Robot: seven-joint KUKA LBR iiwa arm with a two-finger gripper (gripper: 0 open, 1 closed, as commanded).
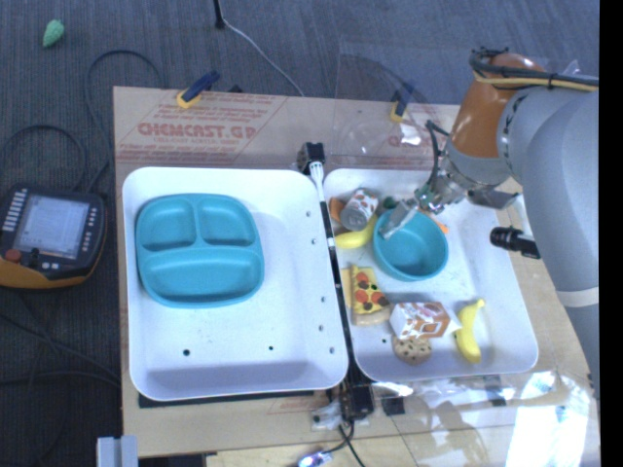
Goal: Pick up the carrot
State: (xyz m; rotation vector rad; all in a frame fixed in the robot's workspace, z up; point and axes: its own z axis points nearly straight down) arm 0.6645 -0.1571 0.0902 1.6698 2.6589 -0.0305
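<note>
Reaching in from the right, the arm hangs over the right bin. Its gripper, whose state I cannot tell, hovers at the blue bowl's far rim; the carrot, a small orange sliver, lies just right of it.

The arm comes in from the right side of the camera view as a thick grey body that fills much of the upper right corner. An orange band wraps it just above the wrist. Past the band the arm narrows and slopes down and to the left, ending in the tool, which is small and pale grey. The tool points down and leftward, low over the right bin. The tool looks blurred and small, so how its two parts stand cannot be told.
</note>
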